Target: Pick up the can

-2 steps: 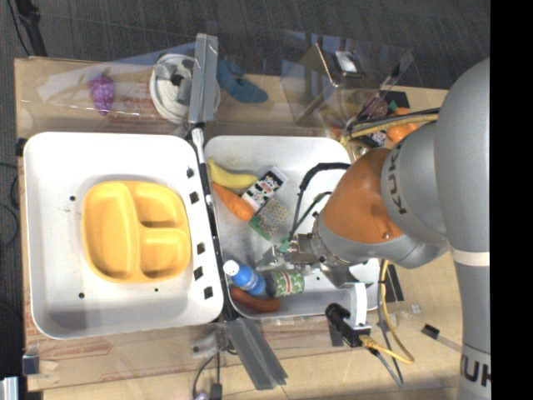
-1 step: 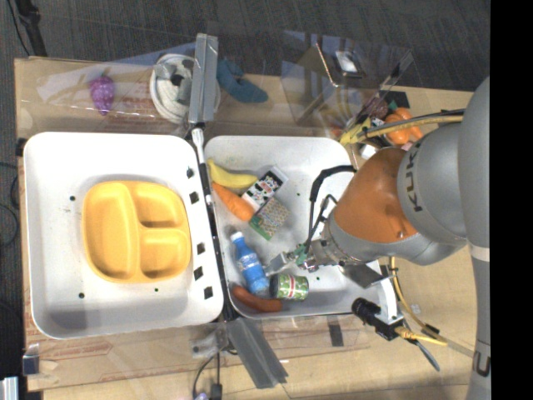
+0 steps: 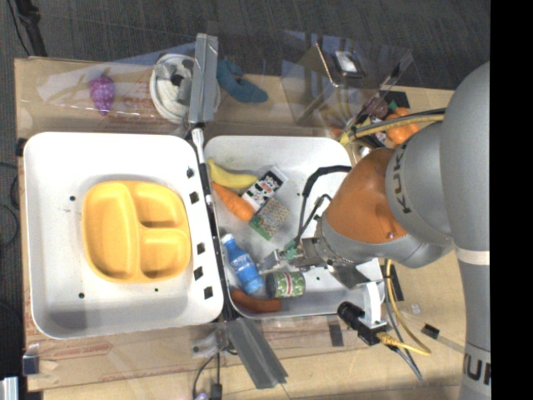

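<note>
A green can [image 3: 289,285] lies on its side near the front wall of the right bin [image 3: 250,147], beside a blue bottle [image 3: 242,265]. The claw [image 3: 293,254] hovers just above it; whether its fingers are parted cannot be told. The can is probably rigid, light and slick, best gripped across its round body.

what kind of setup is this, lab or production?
Most likely a lab pick-and-place test bench: two shallow white plastic bins side by side, assorted toy food and a green-labelled can in the right one, loose yellow cables on the wooden bench.
</note>
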Available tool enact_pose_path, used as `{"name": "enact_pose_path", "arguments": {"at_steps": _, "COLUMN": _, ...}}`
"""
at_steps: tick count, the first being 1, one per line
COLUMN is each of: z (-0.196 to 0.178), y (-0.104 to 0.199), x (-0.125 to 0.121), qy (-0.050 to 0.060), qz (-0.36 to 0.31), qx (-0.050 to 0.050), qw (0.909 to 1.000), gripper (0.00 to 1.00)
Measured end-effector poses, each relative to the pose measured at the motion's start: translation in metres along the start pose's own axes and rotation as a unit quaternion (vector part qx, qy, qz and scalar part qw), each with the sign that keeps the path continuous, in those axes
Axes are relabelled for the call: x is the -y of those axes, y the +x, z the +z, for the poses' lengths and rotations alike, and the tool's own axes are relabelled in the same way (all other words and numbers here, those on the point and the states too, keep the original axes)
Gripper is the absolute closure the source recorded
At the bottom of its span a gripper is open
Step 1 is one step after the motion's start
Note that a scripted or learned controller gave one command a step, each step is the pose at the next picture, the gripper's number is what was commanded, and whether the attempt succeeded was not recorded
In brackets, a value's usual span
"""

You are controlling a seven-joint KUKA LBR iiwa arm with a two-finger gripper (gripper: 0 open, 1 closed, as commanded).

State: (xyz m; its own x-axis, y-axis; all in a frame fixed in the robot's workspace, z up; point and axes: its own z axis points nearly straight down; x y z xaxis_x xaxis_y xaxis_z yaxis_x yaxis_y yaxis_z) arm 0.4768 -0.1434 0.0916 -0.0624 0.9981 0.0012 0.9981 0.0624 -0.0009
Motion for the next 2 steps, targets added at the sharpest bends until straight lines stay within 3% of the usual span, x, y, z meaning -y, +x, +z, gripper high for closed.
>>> {"name": "enact_pose_path", "arguments": {"at_steps": 1, "z": -0.0001, "y": -0.0048, "x": 0.0008, "qy": -0.001, "qz": 0.022, "qx": 0.001, "qw": 0.9998, "gripper": 0.00}}
{"name": "enact_pose_path", "arguments": {"at_steps": 2, "z": -0.0017, "y": 0.0010, "x": -0.0018, "qy": -0.003, "qz": -0.045, "qx": 0.002, "qw": 0.9990, "gripper": 0.00}}
